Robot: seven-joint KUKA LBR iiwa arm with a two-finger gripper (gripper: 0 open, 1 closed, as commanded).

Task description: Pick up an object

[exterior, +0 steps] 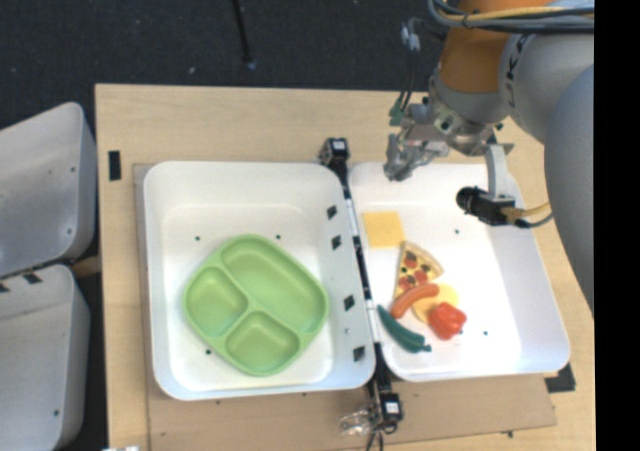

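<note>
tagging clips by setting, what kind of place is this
Probably a robotics lab pick-and-place test bench, not a kitchen. A grey arm with an orange band holds its gripper above two shallow white plastic bins; one holds a green divided plastic plate, the other toy food such as a pizza slice.

Robotics lab bench, seen from above.

Plain wooden bench top on dark carpet-like floor, two white bins clipped side by side, toy food and a green plastic tray as test props, cabled industrial arm overhead.
</note>
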